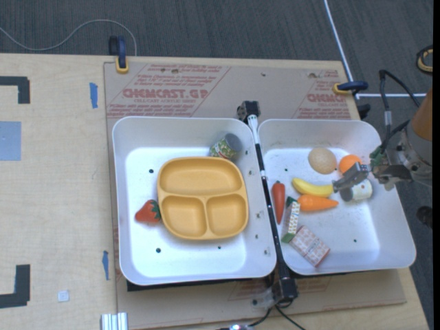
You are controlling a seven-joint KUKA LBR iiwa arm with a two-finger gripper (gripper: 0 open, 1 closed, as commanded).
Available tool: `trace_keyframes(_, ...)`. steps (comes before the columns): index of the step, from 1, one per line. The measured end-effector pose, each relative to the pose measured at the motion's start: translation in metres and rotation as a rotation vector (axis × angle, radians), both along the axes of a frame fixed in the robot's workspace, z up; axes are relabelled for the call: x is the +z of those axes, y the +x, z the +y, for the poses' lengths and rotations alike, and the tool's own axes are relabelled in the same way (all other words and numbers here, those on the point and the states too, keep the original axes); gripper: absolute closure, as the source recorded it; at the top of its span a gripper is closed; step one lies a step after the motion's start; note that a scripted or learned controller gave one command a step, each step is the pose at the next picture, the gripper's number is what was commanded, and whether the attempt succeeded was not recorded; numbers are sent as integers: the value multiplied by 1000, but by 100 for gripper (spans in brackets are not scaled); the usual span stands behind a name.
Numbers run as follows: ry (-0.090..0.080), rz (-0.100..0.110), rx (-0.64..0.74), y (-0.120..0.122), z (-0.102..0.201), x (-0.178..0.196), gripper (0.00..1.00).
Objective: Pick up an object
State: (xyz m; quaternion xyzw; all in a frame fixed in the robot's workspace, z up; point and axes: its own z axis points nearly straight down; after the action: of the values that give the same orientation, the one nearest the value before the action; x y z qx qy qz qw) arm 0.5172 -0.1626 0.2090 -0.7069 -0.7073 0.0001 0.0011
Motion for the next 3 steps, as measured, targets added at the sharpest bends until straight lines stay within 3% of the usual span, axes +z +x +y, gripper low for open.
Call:
trace_keyframes(1, -1, -16, 0, 19, 17, -107, 0)
trace_keyframes(2, -11, -13, -6, -18, 62, -121, 0)
trace_keyframes(3, -21, -27, -8, -15, 58, -107, 100)
